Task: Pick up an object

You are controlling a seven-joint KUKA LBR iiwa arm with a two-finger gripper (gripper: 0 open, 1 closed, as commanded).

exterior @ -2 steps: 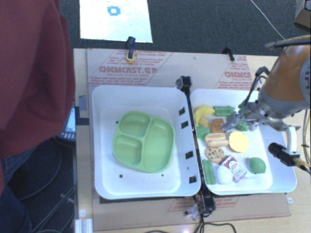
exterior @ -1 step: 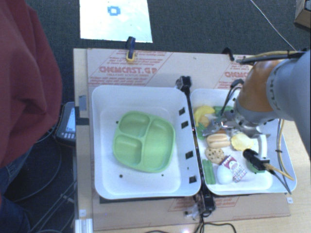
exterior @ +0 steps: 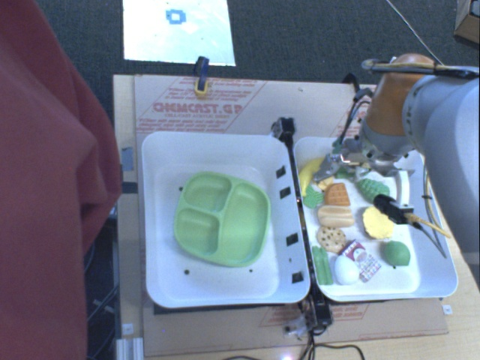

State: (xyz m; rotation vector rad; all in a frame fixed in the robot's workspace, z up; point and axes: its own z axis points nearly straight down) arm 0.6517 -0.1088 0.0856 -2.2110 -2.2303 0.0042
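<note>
The right bin (exterior: 435, 280) holds several toy foods. Among them are a yellow banana (exterior: 308, 172), an orange waffle (exterior: 338, 194), a tan bun (exterior: 335, 216), a cookie (exterior: 330, 238), a white egg (exterior: 346, 271), a green ball (exterior: 395, 253) and a yellow piece (exterior: 376, 223). My gripper (exterior: 328, 169) is low over the bin's back left part. It sits right beside the banana and just above the waffle. No object is visibly lifted.
A green divided plate (exterior: 223, 218) lies in the left bin (exterior: 157, 276). The bins meet at a black divider (exterior: 294, 201). A green pod (exterior: 322, 265) and a red and white packet (exterior: 364, 260) lie at the right bin's front. Red cloth (exterior: 45, 163) covers the left side.
</note>
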